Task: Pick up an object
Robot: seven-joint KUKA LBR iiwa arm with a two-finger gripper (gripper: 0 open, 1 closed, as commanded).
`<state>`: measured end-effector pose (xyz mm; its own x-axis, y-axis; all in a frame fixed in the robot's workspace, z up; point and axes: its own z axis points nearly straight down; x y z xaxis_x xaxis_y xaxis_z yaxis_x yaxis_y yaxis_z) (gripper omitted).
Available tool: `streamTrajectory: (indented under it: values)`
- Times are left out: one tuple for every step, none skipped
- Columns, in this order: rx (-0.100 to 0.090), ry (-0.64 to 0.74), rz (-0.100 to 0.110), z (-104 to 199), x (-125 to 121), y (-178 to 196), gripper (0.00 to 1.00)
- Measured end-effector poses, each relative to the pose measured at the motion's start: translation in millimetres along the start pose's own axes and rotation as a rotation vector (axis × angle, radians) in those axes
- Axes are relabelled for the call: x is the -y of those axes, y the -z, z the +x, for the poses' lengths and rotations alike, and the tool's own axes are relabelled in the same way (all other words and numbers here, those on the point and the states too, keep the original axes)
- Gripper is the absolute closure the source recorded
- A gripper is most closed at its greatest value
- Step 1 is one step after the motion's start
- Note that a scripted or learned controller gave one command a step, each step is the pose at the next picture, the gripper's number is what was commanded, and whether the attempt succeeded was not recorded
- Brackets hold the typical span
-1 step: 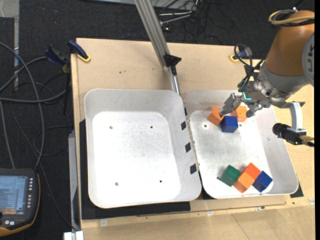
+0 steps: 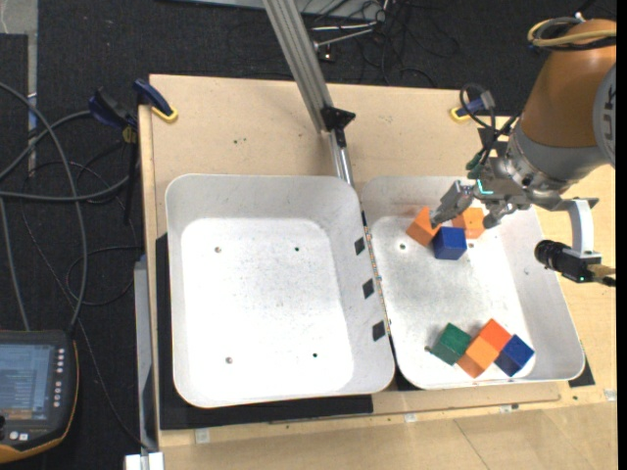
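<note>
The end effector is hovering over the far end of the right bin, right above a tight cluster of an orange block, a blue cube and a second orange block, and I cannot tell how far it is open or whether it is gripping anything. These blocks are looking small, rigid and light (probably wood or plastic, so smooth and apt to slide), and the blue cube is offering flat opposite faces for a squeeze, though its touching neighbours are crowding it. A second group, a green block, an orange block and a blue block, is sitting near that bin's near edge, while the left bin is lying beside it on the worktop.
</note>
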<state>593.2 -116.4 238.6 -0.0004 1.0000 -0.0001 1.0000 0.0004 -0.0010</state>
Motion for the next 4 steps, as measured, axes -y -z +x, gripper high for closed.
streamTrajectory:
  values:
    - [0.000, -0.001, 0.003, -4.0, -1.4, -43.9, 0.00]
    - [-0.001, -0.001, 0.005, -2.5, -6.4, -106.3, 0.00]
    - [0.000, -0.001, 0.003, -2.1, -5.8, -145.9, 0.00]
    - [0.000, -0.002, -0.002, -2.4, -7.0, -133.2, 1.00]
